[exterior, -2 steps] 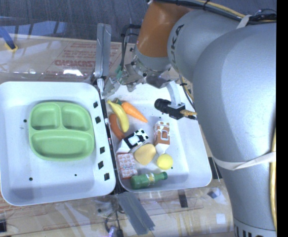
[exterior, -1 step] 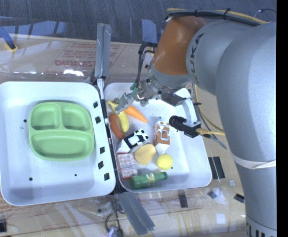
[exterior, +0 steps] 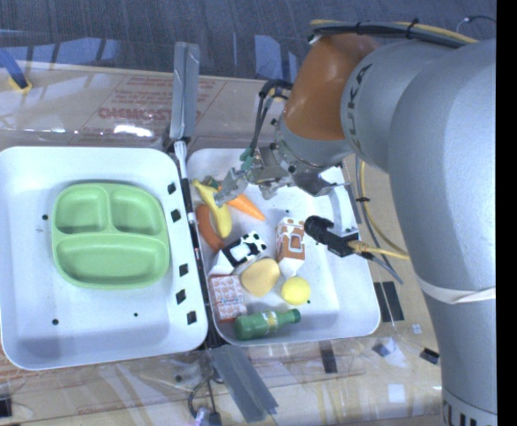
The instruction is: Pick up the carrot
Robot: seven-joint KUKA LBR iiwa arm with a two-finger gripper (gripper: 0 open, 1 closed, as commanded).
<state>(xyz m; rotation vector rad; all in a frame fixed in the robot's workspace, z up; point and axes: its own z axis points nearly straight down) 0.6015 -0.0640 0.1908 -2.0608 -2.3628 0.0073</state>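
Presumably to grasp it, the jaws [exterior: 238, 180] hover just above the carrot [exterior: 246, 207] in the right bin [exterior: 356, 313]. Whether they are wide or narrow, I cannot tell.

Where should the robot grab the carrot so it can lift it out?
Probably the carrot's thick middle, coming straight down from above. It lies flat, slanting, with its thin tip pointing right and its wide end beside the banana. The fingers should close across its narrow width, since the tip looks too slim to hold well. The gripper hovers close over it, in the right bin.
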